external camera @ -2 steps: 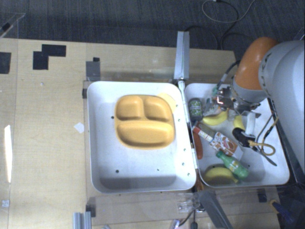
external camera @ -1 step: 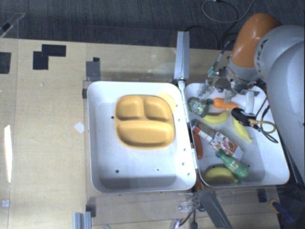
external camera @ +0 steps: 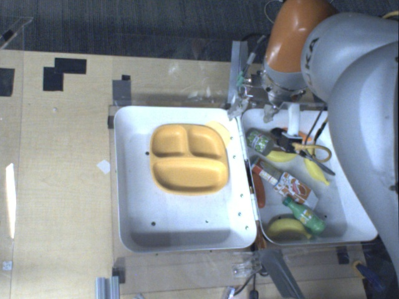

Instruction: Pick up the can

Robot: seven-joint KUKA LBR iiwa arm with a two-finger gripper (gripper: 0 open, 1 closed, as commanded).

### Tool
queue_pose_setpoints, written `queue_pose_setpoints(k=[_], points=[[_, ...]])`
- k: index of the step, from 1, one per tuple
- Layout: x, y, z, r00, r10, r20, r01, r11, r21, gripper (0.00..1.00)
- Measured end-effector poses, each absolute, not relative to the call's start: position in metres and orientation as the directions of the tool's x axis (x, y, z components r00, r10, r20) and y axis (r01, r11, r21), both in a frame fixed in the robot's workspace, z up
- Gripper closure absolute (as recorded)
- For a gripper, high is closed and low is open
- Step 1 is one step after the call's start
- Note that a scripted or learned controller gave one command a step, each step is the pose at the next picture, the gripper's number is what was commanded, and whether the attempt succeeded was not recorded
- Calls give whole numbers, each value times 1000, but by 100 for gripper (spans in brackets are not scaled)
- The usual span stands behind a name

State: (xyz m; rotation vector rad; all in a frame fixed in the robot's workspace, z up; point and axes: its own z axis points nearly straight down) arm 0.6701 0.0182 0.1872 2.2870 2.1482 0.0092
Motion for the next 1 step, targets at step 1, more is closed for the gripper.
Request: queue_pose_setpoints(k=[1], points=[[659,19,197,-65,998,0,998,65,5,0]])
